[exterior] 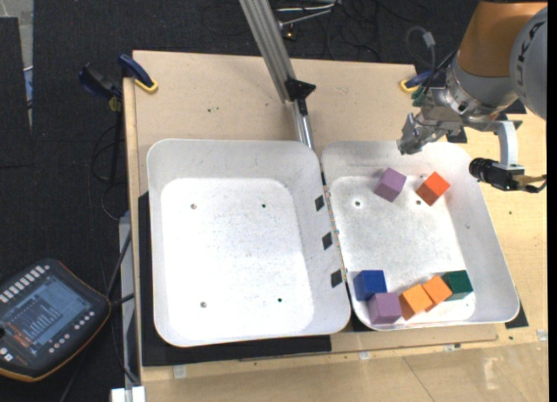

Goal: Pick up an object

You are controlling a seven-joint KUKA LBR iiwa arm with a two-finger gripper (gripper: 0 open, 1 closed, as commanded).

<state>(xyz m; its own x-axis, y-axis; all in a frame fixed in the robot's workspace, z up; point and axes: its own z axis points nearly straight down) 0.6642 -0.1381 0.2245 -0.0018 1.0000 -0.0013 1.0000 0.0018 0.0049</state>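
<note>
Reach step: end effector point(412, 143) up above right bin point(487, 244), grip state impossible to tell. Nearest: purple block point(391, 184), orange block point(432, 188). Next: down over one.

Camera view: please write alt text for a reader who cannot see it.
The gripper hovers above the far end of the right bin, which holds purple, orange, blue and green cubes. The left bin lies beside it.

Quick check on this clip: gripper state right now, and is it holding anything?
Gripper: above the right bin's far edge; open or shut cannot be told, no block seen between its tips.
</note>
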